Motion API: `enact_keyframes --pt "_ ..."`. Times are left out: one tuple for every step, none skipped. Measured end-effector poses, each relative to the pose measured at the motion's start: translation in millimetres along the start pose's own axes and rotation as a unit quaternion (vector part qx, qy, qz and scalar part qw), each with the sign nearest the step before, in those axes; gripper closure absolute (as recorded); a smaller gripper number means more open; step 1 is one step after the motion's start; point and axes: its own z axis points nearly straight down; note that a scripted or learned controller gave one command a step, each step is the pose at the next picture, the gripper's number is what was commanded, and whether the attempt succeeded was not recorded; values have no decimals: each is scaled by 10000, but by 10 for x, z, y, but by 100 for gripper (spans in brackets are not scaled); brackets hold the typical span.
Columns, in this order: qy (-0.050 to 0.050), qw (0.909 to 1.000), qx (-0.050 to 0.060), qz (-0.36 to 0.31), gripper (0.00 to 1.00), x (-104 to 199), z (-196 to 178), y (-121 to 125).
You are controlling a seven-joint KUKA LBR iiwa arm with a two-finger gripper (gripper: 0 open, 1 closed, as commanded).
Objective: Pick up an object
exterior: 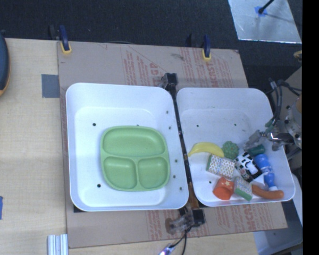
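The tool (263, 136) sits at the right bin's (218, 97) right rim; whether it is parted or closed cannot be told. Just below-left of it cluster a blue plastic bottle (265, 169), black-and-white toy cow (248, 166), green broccoli (231, 150), yellow banana (206, 148), patterned sponge block (220, 167) and orange cup (222, 189). Far left lies a green divided plate (134, 158)

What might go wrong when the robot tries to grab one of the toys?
1. The toys lie crowded in the right bin: the banana, patterned block, toy cow and blue bottle touch or overlap, so the gripper may bump neighbours or pinch two.
2. The orange carrot lies against the bin's wall, leaving little room for a finger, so a grab there may slip.
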Motion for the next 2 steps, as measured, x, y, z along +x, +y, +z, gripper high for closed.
enact_keyframes --pt "-8 10000 -38 -63 0 210 579 925" --pt "17 10000 20 -44 0 844 668 232"
